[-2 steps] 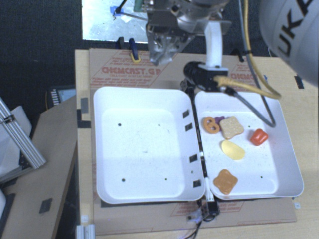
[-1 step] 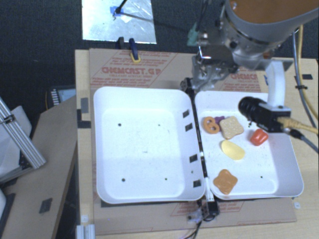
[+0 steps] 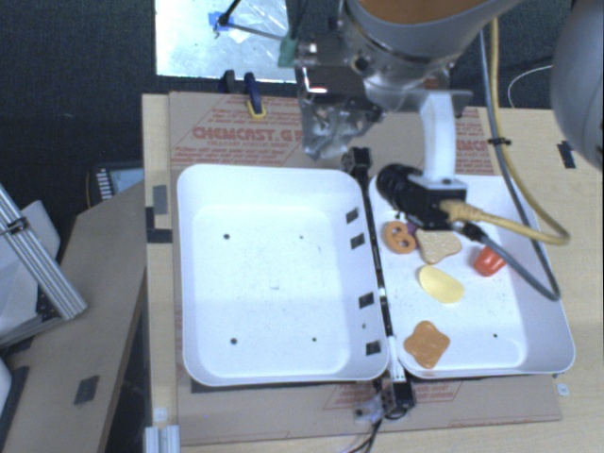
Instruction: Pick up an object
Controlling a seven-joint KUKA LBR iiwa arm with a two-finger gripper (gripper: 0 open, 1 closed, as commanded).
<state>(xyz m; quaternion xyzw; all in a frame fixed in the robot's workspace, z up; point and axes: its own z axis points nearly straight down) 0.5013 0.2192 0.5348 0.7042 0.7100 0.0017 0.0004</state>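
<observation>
Over the far rim between the shallow white plastic left bin (image 3: 217, 253) and right bin (image 3: 533, 328) I see the grey metal gripper (image 3: 328, 132) (clenched or released, I cannot tell). The pieces lie in the right bin, well apart from it toward the near side: a beige toast-shaped slab (image 3: 439, 245) just beside a round orange cookie (image 3: 399, 238), a smooth yellow oval (image 3: 442, 284), a lumpy tan chunk (image 3: 427, 344), a small red block (image 3: 488, 261).

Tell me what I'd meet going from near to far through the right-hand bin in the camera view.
Orange-brown toy food piece → yellow oval piece → tan bread-like slice. The round orange cookie and the red piece sit about level with the slice, so I left them out.
</observation>
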